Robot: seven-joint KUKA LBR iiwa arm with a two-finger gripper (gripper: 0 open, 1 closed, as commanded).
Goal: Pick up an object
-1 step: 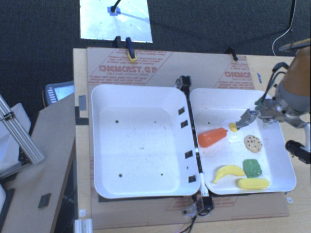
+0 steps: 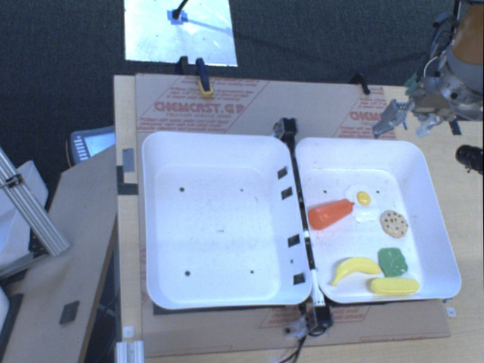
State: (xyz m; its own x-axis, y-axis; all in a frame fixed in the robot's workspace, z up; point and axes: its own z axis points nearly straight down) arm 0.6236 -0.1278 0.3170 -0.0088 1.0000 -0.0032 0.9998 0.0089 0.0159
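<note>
Gripper (image 2: 406,118) hovers at the upper right of the frame, above the right bin's (image 2: 423,157) far rim, fingers spread and holding nothing. Best bet: drop straight over the orange carrot (image 2: 330,214), lying apart near the frame's centre, and straddle its width.

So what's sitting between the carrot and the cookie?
In the camera view, the fried egg lies partly between the carrot and the cookie, a little above their line.

Dark carpet floor (image 2: 60,44); shiny metal plate (image 2: 180,21) on it; wooden bench (image 2: 68,225) left.
</note>
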